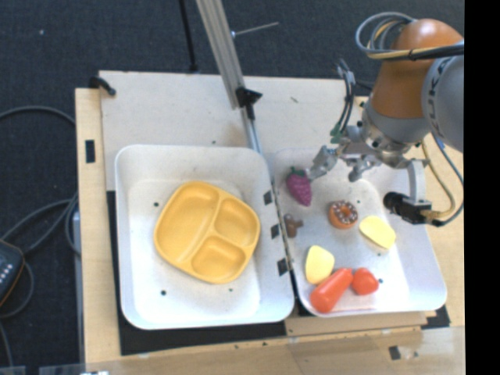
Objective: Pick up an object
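My gripper (341, 167) hangs over the far part of the right bin (414, 287), its two fingers spread open with nothing between them. A purple toy fruit with a green top (299, 187) lies just left of the left finger (321, 162). A round brown doughnut toy (342, 214) sits below the gripper. Further toward the front lie a yellow wedge (378, 232), a yellow piece (318, 263), an orange-red carrot shape (331, 289) and a red piece (365, 281).
The left bin (141, 178) holds a yellow divided plate (207, 231). A slanted aluminium post (223, 41) rises behind the bins. A small brown item (292, 225) rests by the divider between the bins. Cables loop near the wrist on the right.
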Available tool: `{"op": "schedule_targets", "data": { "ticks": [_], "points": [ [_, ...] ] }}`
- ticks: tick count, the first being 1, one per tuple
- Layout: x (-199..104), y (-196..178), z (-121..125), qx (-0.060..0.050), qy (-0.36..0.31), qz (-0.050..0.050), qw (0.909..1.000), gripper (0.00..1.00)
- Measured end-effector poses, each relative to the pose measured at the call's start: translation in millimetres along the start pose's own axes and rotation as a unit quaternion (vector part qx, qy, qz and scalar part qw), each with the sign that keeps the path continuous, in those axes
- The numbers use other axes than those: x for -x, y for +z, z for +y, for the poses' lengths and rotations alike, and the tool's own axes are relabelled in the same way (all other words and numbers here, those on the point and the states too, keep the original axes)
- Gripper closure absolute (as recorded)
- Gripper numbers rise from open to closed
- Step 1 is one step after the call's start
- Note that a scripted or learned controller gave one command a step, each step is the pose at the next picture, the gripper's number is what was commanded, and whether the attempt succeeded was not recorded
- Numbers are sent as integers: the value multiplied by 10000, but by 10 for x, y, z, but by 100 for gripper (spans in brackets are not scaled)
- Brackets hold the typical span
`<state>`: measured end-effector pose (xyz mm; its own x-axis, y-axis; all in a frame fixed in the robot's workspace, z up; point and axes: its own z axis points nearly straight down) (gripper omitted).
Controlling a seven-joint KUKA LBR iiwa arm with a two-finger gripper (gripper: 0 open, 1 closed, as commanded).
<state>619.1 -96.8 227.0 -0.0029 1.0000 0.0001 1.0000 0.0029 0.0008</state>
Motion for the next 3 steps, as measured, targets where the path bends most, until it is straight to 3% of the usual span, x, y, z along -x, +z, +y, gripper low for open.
{"op": "schedule_targets", "data": {
  "ticks": [1,3],
  "points": [
    [0,0,0,2,4,2,10000,0],
    [50,1071,18,-23,20,-8,10000,0]
  ]
}}
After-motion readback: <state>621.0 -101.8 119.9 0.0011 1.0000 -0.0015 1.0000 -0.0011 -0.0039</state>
